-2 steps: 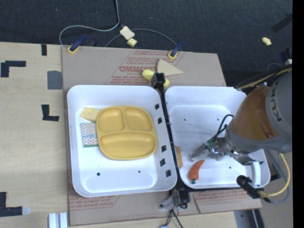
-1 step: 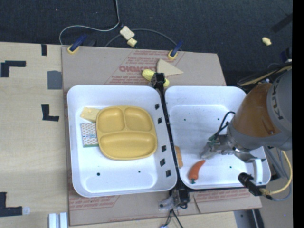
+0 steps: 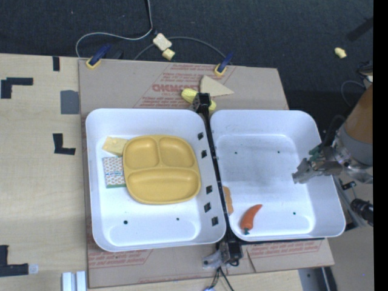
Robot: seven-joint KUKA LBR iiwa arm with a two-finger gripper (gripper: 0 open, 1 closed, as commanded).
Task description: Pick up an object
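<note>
On the wooden bench [image 3: 36,180] two shallow white plastic bins sit side by side on a brown cardboard sheet [image 3: 121,77]. The left bin [image 3: 97,162] holds a mustard-yellow plastic divided plate [image 3: 162,168] with three compartments, lying flat near the bin's middle. Tucked against the plate's left edge are a pale yellow wedge-shaped piece [image 3: 113,145] and, just below it, a small pale checked block [image 3: 112,171]; both touch or slip slightly under the plate. The right bin [image 3: 303,123] has an orange chilli-shaped toy with a green stem [image 3: 250,217] lying on its floor near the front edge, tilted, stem end towards the front. A small pale orange piece [image 3: 227,200] lies against that bin's left wall. The gripper [image 3: 306,171] hangs over the right bin's right side, well apart from the chilli; whether its fingers are apart or together cannot be told, and nothing shows between them.
</note>
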